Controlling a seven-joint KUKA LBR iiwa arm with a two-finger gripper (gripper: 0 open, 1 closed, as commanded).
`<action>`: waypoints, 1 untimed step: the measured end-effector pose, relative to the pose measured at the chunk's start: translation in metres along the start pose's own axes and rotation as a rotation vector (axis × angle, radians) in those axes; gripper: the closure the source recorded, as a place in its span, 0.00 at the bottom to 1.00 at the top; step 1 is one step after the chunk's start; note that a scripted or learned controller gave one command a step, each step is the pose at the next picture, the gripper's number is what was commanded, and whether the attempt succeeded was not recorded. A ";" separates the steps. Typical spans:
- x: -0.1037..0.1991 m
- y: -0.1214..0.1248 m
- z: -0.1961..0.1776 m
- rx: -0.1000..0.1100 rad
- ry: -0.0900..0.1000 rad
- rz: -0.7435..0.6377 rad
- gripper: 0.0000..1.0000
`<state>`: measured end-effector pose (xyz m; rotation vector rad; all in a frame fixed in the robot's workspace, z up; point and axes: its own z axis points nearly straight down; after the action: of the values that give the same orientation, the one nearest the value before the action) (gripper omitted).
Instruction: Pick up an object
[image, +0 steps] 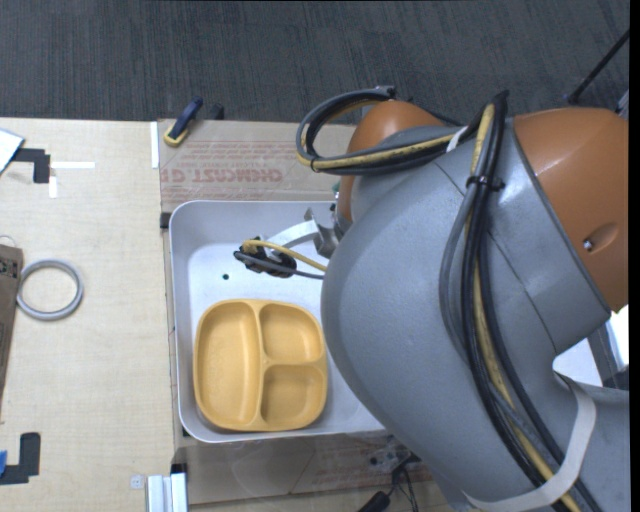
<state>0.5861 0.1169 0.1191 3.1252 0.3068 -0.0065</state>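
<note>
Yellow divided plate (262, 364) lies flat, face up, in the white bin (185, 330). It's the one clear pick candidate. Gripper (322, 236) sits just beyond the plate's far rim, probably low for a grab there. Jaws: can't tell, the arm (450, 300) covers them. It also blocks whatever lies right of the plate.

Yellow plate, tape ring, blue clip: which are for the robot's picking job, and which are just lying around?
For the job: yellow plate, white bin holding it.
Just lying about: grey tape ring, blue clip, both outside the bin.
</note>
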 end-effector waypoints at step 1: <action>0.037 0.071 -0.172 -0.001 0.002 -0.061 1.00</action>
<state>0.6369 0.0543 0.2907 3.1139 0.4012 -0.0034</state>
